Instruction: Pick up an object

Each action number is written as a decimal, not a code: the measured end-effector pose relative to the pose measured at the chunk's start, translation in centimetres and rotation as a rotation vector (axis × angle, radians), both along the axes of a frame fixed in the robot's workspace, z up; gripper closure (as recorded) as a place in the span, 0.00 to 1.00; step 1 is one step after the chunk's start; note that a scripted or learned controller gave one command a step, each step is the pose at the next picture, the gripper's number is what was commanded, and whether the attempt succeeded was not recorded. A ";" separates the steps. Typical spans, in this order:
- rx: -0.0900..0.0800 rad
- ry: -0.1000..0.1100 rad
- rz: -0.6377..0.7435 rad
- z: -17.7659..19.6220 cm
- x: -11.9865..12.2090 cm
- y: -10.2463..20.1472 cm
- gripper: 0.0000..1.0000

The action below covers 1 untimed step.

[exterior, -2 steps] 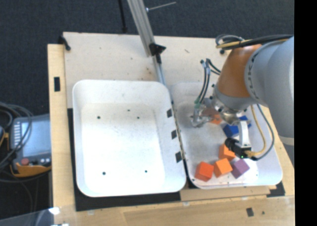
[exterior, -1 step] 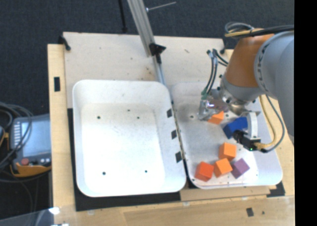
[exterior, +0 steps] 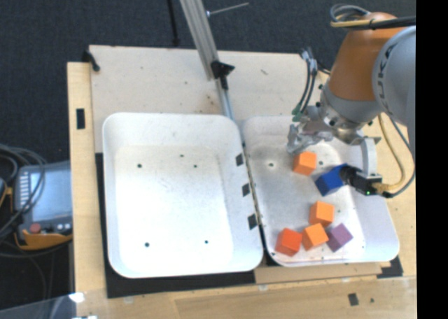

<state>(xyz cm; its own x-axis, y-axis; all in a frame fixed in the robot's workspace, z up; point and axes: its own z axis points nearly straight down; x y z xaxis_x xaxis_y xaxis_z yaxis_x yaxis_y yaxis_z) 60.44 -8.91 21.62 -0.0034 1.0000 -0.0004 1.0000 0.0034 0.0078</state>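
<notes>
No brand, label or legible writing is showing anywhere on the blocks, bins or arm. The grey arm with its orange band (exterior: pixel 360 52) is reaching in from the right, and its jaws (exterior: pixel 302 139) are hanging over the far part of the right bin (exterior: pixel 269 150); whether they are parted or closed cannot be told, and no object is visibly sitting between them. Just below the jaws, an orange block (exterior: pixel 305 163) is lying on the bin floor, close to the fingertips. A blue block (exterior: pixel 329 181) is lying just beyond it, toward the lower right of the jaws. Further toward the near rim, well apart from the jaws, four blocks are clustering: an orange cube (exterior: pixel 323 212), a second orange cube (exterior: pixel 315 235), a red-orange block (exterior: pixel 288 241) and a purple block (exterior: pixel 339 236). The left bin (exterior: pixel 175 192) is lying to the left of the jaws on the worktop (exterior: pixel 147 76).
</notes>
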 end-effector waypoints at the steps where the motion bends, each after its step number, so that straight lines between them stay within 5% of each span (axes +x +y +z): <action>1: 0.000 0.001 0.000 5.4 0.1 -0.1 1.00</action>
<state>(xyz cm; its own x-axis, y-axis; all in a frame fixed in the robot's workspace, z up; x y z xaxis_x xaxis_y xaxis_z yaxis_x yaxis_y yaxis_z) 60.58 -9.02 27.04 -0.0038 1.0000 -0.0007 1.0000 0.0038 0.0065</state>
